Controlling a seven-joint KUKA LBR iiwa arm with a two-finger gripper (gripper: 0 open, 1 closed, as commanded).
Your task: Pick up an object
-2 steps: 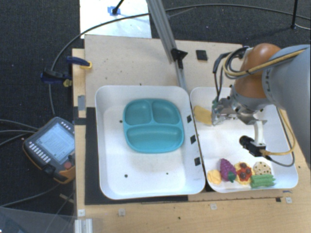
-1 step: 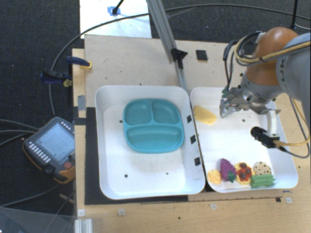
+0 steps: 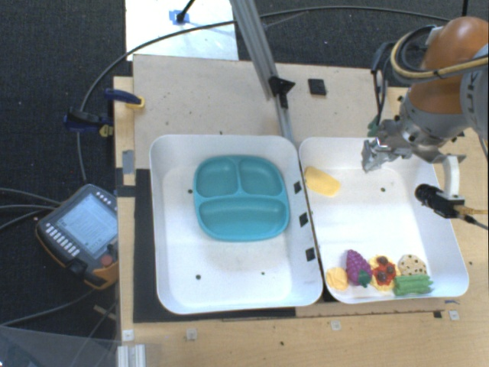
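Currently gripper (image 3: 372, 157) over right bin (image 3: 382, 212), jaw state unclear, nothing visibly held. Nearest target: yellow piece (image 3: 322, 181) just left. Advice: centre above it, descend straight.

Arm over the right bin, toy food along its near edge.

The gripper (image 3: 374, 157) hangs above the right bin (image 3: 382, 212) near its far edge, at about one o'clock from the view's centre, with nothing seen between its fingers; whether they are parted is unclear. A yellow piece (image 3: 322, 181) lies just to the gripper's eight o'clock, close to the bin's left wall. Along the bin's six o'clock edge sit a pale yellow piece (image 3: 337, 278), purple grapes (image 3: 356, 266), a round red-and-yellow piece (image 3: 383, 270), a spotted cookie (image 3: 412, 265) and a green piece (image 3: 413, 284), packed close together. The left bin (image 3: 176, 266) holds a teal divided plate (image 3: 241, 198), lying flat in its far half.
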